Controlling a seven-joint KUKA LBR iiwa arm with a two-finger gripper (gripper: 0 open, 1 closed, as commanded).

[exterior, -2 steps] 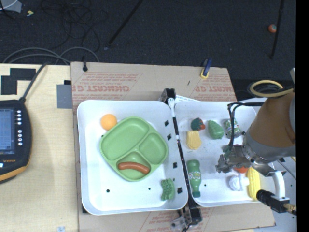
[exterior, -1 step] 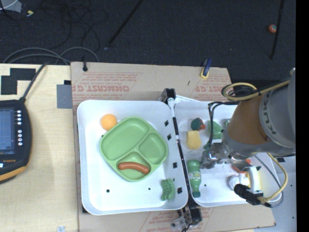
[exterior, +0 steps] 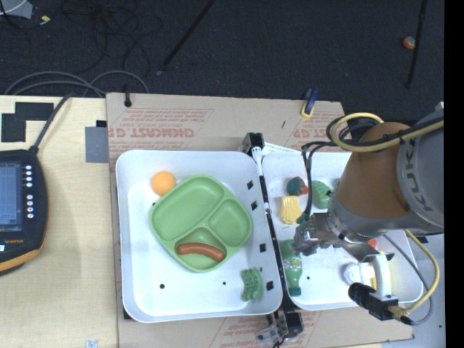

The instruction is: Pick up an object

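Observation:
My gripper hangs low over the left part of the right bin, under the orange-banded wrist. Right below it lies a green bottle, close to the bin's left wall. The bottle's upper end touches or sits under the gripper; I cannot tell which. A yellow corn-like piece lies just above the gripper. Further up are a green and red toy and a light green piece. The arm hides much of the right bin.
The left bin holds a green divided plate with a sausage, an orange ball and a green leafy toy. A white and yellow item lies at the right bin's lower right. A pendant sits far left.

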